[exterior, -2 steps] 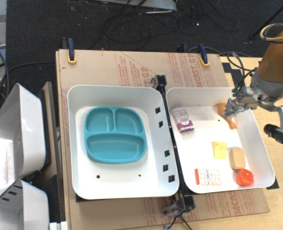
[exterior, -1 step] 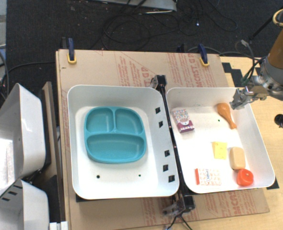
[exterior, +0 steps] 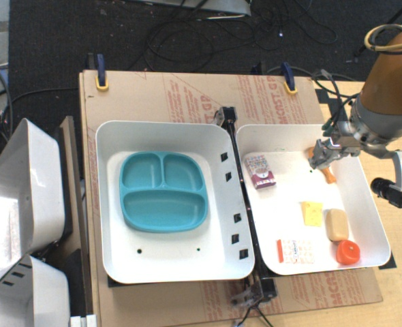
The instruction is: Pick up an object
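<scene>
Orange ball (exterior: 348,252) nearest, tan block (exterior: 336,224) upright lengthwise behind, jaws' (exterior: 321,157) state impossible to tell.

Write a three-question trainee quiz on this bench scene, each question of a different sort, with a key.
1. True or false: the teal plate lies in the left bin.
2. Which thing lies nearest the gripper? A) orange stick B) red cap C) yellow block
3. Fill in: the tan bar lies between the yellow block and the red ____.

Key: 1 true; 2 A; 3 cap.
</scene>
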Robot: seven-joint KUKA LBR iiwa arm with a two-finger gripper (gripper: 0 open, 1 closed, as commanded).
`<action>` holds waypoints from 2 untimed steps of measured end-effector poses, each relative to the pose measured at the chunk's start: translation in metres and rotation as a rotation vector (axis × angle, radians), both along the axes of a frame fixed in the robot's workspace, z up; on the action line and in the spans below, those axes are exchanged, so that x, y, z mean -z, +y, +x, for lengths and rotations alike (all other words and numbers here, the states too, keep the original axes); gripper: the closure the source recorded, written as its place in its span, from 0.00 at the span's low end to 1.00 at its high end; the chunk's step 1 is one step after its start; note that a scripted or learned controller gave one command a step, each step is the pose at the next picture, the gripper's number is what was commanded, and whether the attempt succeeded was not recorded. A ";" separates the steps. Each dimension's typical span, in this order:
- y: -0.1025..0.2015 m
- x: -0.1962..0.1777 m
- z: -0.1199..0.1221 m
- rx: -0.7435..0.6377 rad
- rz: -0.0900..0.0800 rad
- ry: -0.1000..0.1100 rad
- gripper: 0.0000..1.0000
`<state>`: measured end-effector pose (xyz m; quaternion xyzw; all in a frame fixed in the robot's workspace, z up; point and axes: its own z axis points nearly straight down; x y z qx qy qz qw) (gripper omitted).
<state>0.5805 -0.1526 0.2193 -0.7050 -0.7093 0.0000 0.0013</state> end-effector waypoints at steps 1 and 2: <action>0.042 -0.008 -0.019 -0.001 0.000 0.000 1.00; 0.093 -0.018 -0.040 -0.001 -0.001 -0.001 1.00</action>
